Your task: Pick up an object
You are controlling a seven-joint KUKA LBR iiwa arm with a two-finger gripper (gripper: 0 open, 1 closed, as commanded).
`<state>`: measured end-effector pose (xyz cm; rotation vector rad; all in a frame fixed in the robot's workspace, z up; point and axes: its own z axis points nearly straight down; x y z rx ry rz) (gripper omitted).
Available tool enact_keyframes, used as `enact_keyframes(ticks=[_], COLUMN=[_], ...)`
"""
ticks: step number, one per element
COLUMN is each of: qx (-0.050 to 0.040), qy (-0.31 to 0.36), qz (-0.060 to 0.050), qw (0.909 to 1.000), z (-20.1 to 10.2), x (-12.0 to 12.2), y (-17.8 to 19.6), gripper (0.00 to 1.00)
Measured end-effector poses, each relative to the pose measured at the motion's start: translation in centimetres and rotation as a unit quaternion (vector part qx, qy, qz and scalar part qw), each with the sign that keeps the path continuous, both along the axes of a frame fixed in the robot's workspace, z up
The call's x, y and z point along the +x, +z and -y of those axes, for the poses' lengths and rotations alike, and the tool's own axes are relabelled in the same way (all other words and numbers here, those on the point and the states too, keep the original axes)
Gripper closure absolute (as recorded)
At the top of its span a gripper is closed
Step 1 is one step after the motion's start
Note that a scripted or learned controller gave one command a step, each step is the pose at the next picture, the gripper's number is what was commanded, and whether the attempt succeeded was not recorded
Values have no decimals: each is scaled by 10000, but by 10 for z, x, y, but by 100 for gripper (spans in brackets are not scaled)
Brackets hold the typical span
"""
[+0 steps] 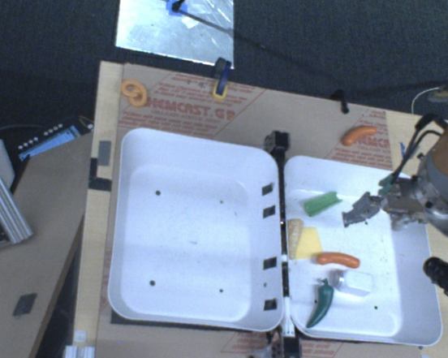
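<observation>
The gripper (360,212) hung over the right bin (414,322), and I couldn't tell its grip state. The green block (321,202) lay just left of it, apart; the orange sausage (337,260) sat nearer the camera.

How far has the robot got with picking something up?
Nothing looks picked up yet. The gripper hangs over the right bin, with nothing seen between its fingers. The green block, yellow piece, orange sausage, white object and green pepper lie in the bin. Left to do: go down, grab one, lift.
</observation>
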<state>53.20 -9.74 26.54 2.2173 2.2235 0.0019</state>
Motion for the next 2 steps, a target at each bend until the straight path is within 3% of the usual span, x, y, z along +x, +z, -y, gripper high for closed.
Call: enact_keyframes(ticks=[1, 2], qx=[11, 21], qy=[36, 46], qz=[-17, 5], qw=[10000, 10000], z=[-61, -136], x=[46, 56], y=[-85, -81], gripper=[0, 0])
